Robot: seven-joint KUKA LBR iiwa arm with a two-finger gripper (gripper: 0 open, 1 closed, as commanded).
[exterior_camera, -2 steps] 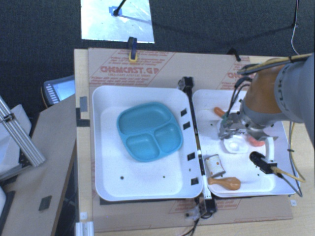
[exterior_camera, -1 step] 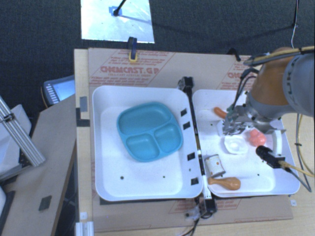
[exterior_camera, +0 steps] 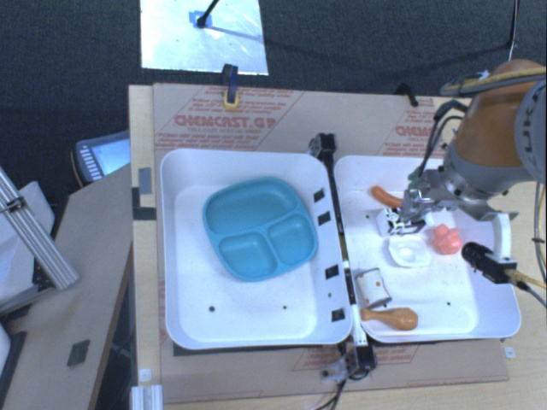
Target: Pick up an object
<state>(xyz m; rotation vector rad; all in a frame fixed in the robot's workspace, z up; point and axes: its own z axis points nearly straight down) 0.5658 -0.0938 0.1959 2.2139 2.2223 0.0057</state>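
White lid (exterior_camera: 408, 253) mid right bin (exterior_camera: 444, 321), just under my gripper (exterior_camera: 408, 216); grip unreadable, I'd descend next.

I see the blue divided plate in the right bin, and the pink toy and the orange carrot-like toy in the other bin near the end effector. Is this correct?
Not quite. The camera view shows the blue divided plate in the left bin, not the right one. The rest holds: the pink toy and the orange carrot-like toy lie in the other bin, near the end effector.
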